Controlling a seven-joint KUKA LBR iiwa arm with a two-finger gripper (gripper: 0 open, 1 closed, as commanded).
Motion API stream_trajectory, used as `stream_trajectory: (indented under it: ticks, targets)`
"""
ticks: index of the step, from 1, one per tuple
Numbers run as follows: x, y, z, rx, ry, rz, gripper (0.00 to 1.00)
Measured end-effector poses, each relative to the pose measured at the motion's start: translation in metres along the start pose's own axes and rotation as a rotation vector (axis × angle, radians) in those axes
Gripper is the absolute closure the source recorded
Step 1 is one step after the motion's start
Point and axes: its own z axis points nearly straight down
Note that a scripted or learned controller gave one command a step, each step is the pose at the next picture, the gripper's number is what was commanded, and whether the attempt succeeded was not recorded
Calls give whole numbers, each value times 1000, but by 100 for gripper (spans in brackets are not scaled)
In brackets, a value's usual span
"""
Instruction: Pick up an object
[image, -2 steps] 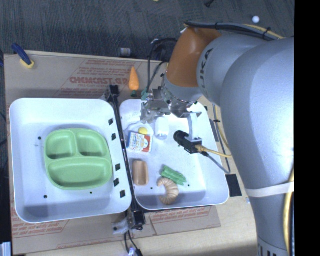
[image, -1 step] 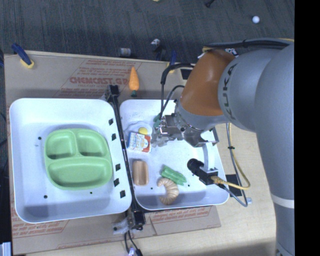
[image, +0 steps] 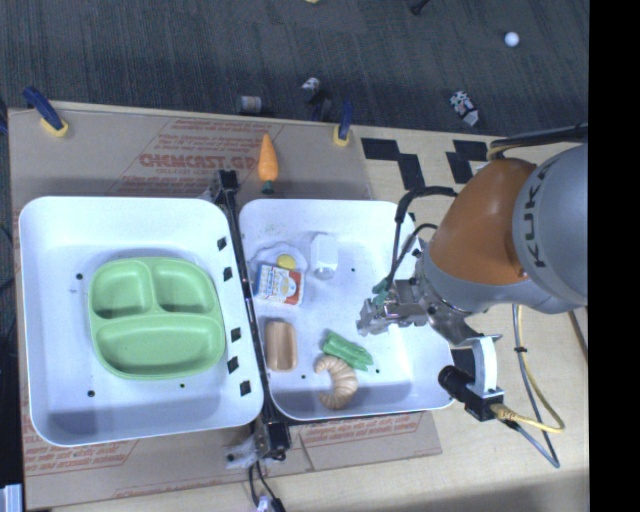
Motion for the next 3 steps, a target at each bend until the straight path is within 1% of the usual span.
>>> stream_trajectory:
  ticks: [1,2,3]
  targets:
    - [-30,47,-46,-4,0,-1,100]
    - [-29,12,-37,-2,0,-1,100]
    - [1,-1,-56,-2,2,-2,100]
